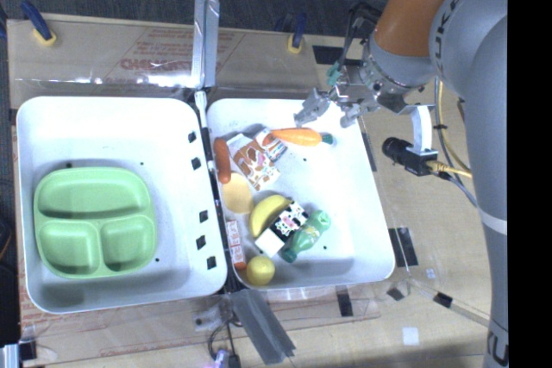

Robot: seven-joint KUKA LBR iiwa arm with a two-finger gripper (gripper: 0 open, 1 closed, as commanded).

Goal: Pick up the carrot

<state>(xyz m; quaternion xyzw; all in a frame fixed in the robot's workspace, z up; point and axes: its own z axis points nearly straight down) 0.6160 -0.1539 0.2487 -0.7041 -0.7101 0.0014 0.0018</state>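
Approaching the carrot (297, 136): the open, empty claw (331, 106) hangs just above it; it should lower squarely astride the carrot's middle, clear of the neighbouring carton (257, 159).

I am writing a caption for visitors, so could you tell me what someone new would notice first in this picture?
The big grey arm with its orange band enters from the right, its gripper above the right bin's far edge, just beside the carrot. A pale green divided tray lies in the left bin, while toy food crowds the right bin.
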